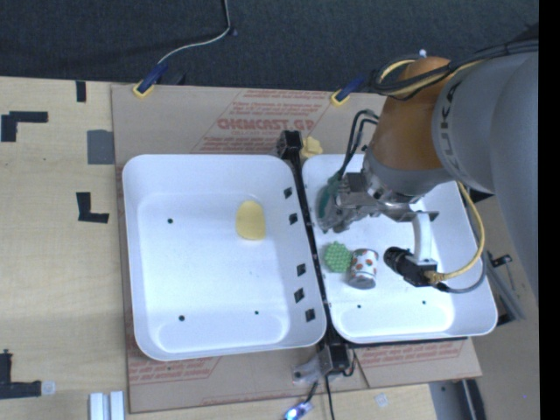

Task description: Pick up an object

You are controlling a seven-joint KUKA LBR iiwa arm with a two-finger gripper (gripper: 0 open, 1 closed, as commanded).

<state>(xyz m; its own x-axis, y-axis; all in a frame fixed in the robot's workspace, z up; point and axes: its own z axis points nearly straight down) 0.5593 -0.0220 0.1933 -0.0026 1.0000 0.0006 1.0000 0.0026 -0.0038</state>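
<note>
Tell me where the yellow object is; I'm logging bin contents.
The yellow object lies alone in the left bin, toward its right side near the divider.

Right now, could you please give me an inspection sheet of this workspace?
Surface: two white bins side by side, left bin and right bin, on a cardboard sheet.
Job's things: yellow object in the left bin; green ball and a small cup on its side, close together in the right bin.
Clutter: nothing seen.
Gripper: gripper low over the right bin beside the divider; nothing seen held.
Cables: yellow cable along the arm; grey cable behind the bench.
Surroundings: black tape marks left of the bins.
</note>
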